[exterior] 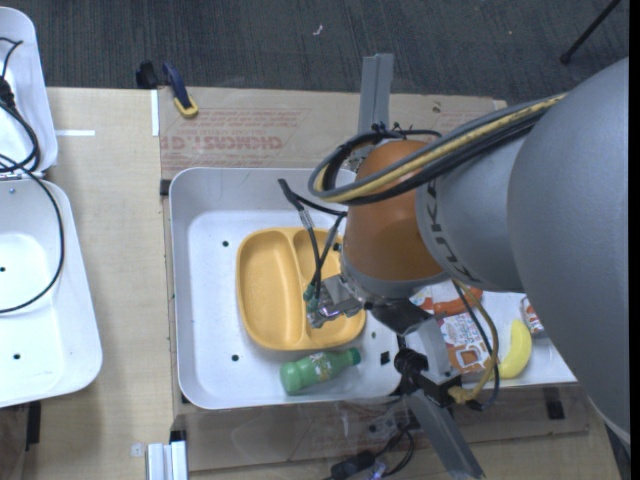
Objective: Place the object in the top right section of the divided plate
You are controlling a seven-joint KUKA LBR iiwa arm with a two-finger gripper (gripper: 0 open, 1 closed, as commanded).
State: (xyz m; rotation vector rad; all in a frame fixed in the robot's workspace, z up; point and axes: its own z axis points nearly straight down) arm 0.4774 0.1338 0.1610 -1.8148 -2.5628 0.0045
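Wooden bench [110, 168] carries two white bins: one bin [190, 298] surrounds the gripper [325, 313], other bin [40, 298] well left of it. Cardboard sheet [250, 133] lies beyond the jaws.

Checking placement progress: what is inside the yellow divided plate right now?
The left section of the yellow divided plate looks bare; the arm covers its right sections, so their contents cannot be seen.

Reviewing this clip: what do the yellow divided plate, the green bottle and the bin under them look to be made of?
The divided plate looks like molded plastic: uniform yellow, rounded rims, soft satin sheen. The green bottle appears to be glossy plastic, with a printed label and a highlight along its side, though it could be a toy. The white bin seems to be smooth, matte-to-satin plastic with rounded corners.
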